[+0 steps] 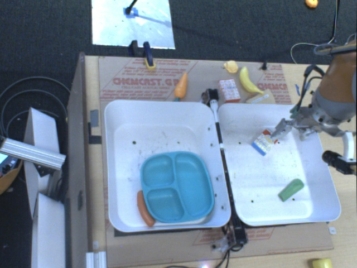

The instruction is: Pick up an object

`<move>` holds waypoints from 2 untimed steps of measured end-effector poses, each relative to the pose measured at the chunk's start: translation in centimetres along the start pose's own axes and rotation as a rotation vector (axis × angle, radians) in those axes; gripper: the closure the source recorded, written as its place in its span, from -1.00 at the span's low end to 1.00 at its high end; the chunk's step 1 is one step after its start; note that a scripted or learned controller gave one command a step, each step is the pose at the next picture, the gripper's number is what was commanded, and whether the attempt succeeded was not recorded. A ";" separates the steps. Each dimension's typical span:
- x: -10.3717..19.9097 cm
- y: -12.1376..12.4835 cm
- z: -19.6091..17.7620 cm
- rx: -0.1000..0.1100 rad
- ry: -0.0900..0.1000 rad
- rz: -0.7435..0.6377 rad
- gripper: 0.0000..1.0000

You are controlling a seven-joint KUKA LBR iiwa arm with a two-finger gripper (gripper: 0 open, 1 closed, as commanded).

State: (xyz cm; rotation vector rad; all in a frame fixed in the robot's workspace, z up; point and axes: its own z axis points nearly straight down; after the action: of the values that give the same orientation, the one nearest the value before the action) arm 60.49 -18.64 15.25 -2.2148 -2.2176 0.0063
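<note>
From up here the arm (337,85) comes in over the right bin (323,205), its tool (279,130) reaching down and left toward a small blue, white and red carton (263,144) that lies tilted on the bin floor near the upper middle. The tool's tip sits just beside the carton's upper right corner, perhaps touching it, but whether the tool is apart or closed I cannot tell from this angle, and nothing shows as gripped. Lower down in the same bin, well apart from the carton, a green block (291,189) lies at a slant. The left bin (120,149) carries a teal divided plate (177,186) toward its near side (three compartments, all showing bare teal), and an orange sausage-shaped piece (144,207) lies just beside the plate's lower left edge, touching it or nearly so. Behind the bins, on the counter (162,74), a carrot (181,86) rests near the left bin's far rim, and farther right sit a small pink-and-white box (229,90), a banana (248,81) and a little yellow item (231,67). A blue and yellow clamp (148,55) stands at the counter's far edge.
</note>
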 end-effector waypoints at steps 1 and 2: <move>3.0 -1.9 2.0 -0.006 -0.001 -0.003 -1.00; 2.8 -1.8 1.8 -0.009 -0.003 -0.002 -1.00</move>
State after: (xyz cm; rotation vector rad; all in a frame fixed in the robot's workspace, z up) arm 58.71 -15.84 13.42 -2.2191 -2.2255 -0.0011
